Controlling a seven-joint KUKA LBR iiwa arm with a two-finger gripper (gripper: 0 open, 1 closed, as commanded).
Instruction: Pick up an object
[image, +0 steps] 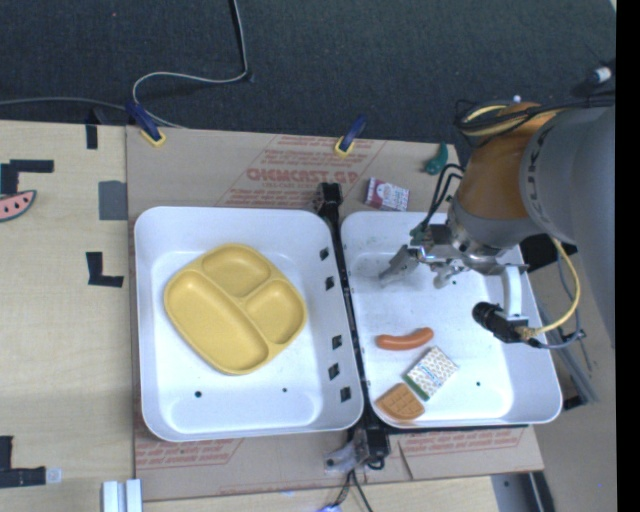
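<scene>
Gripper: the gripper (418, 264) hangs over the far part of the right bin (520, 400), its two fingers spread apart with nothing between them; one finger (398, 267) slants toward the bins' shared edge, the other points down near the bin's middle.
Arm: the grey arm (575, 170) enters from the right, with the orange band (497, 170) just above the wrist and a yellow cable looping along its side.
Sausage: a toy sausage (404, 340) lies flat on the right bin's floor, nearer the camera than the gripper and apart from it.
Packet: a small patterned packet (432, 372) lies tilted just beside the sausage, toward the near edge.
Cookie: a brown waffle-like cookie (398, 403) sits at the near left corner of the right bin, touching the packet.
Left bin: the left bin (170, 400) holds a yellow divided plate (235, 306), lying flat and turned at a slant.
Bench: both bins rest on a cardboard sheet (290, 170) held by two clips; a small red-and-white pack (385, 194) lies on the cardboard just beyond the right bin.
</scene>
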